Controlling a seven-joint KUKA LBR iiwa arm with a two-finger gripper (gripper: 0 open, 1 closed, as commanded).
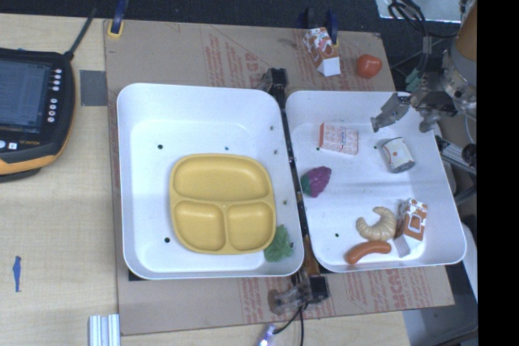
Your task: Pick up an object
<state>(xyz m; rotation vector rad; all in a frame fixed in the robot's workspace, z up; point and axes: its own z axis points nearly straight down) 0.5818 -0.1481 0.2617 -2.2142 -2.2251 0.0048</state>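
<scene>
My gripper (409, 116) hangs over the upper right corner of the right bin (454, 198) with its two grey fingers spread apart and nothing between them. Just below it lies a small white can (396, 154). A pink-and-white packet (338, 138) lies to its left. A purple grape bunch (316, 181) rests by the bin's left wall. Near the front of that bin are a croissant (378, 224), a sausage (367, 252) and a small red-and-white carton (414, 220).
The left bin (138, 134) holds a yellow divided plate (222, 202) and a green broccoli piece (279, 245) at its front right. Behind the bins, on the cardboard, sit a small carton (322, 49) and a red tomato (368, 66). A tablet (28, 109) lies far left.
</scene>
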